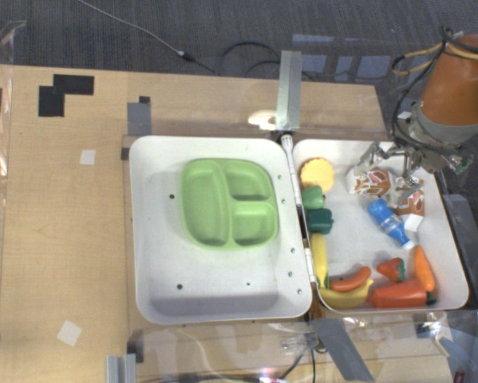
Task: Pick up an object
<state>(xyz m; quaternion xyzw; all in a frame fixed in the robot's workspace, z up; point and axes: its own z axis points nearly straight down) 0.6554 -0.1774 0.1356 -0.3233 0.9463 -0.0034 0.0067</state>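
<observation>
We see pale wooden bench (63, 238), viewed from above at slant. Directly on it, two shallow white bins side by side, touching along inner edges. Left bin (155, 246) is our landmark. Right bin (450, 254) lies just beside it. Black patches (63, 92) mark bench well up-left of left bin; grey bracket (140, 118) sits at its upper-left corner.

Arm (460, 86) showed a broad rounded orange band over a grey ring at the wrist; dark and yellowish cables looped beside the band at left; below, the thin metallic two-finger gripper (404, 164) looked pale grey, its detail blurred
</observation>
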